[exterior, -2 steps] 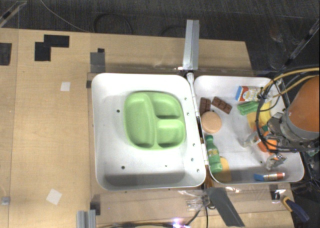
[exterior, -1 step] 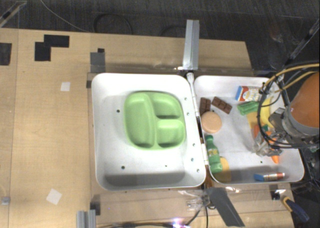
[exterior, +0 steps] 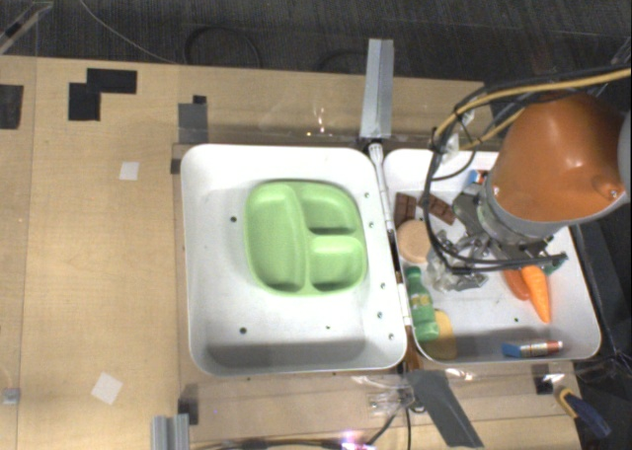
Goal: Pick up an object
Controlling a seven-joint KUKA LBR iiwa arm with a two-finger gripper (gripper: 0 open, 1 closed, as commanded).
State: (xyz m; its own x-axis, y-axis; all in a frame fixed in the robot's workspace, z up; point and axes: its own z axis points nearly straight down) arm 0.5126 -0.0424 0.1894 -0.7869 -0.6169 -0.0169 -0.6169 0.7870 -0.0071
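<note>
Nearest us, the arm's orange band (exterior: 561,162) covers much of the right bin (exterior: 589,339), and below it the tool (exterior: 464,265) reaches down among the clutter there. We cannot tell whether the tool is wide, narrow or holding anything; dark parts and cables hide it. Just right of the tool we see a carrot (exterior: 533,292) lying on the bin floor. Left of the tool a tan round thing (exterior: 412,241) sits near the bin's left wall, with brown pieces (exterior: 420,207) just behind it and a green bottle (exterior: 423,308) in front of it along that wall. A pen (exterior: 533,347), blue at one end and red at the other, lies near the front wall. Farther out, the left bin (exterior: 212,339) holds a green divided tray (exterior: 303,237) at its middle. Both bins sit on the wooden tabletop (exterior: 89,241), which carries black marks (exterior: 99,91) at its far left.
</note>
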